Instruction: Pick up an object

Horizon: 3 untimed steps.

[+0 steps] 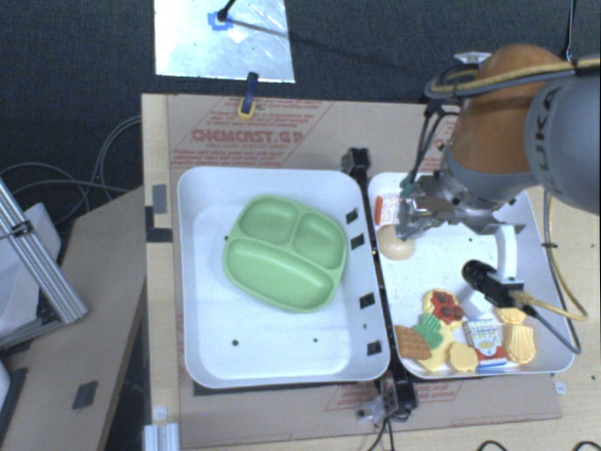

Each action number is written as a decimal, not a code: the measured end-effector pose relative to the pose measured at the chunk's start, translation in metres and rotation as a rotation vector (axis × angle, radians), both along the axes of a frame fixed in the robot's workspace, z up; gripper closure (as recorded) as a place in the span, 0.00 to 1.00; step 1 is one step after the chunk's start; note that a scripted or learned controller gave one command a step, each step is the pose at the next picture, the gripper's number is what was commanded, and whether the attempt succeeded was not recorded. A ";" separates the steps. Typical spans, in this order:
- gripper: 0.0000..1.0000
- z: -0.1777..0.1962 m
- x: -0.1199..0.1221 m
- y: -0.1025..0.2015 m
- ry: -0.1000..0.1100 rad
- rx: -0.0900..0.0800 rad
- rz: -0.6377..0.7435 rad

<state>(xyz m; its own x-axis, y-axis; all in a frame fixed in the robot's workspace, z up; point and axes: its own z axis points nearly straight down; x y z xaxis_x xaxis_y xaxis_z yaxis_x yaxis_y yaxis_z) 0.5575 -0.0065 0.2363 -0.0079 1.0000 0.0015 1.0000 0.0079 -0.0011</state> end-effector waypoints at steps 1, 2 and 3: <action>1.00 -0.023 -0.026 0.043 0.001 0.001 0.000; 1.00 -0.021 -0.022 0.040 -0.003 -0.001 -0.006; 1.00 -0.019 -0.022 0.032 -0.002 -0.001 -0.007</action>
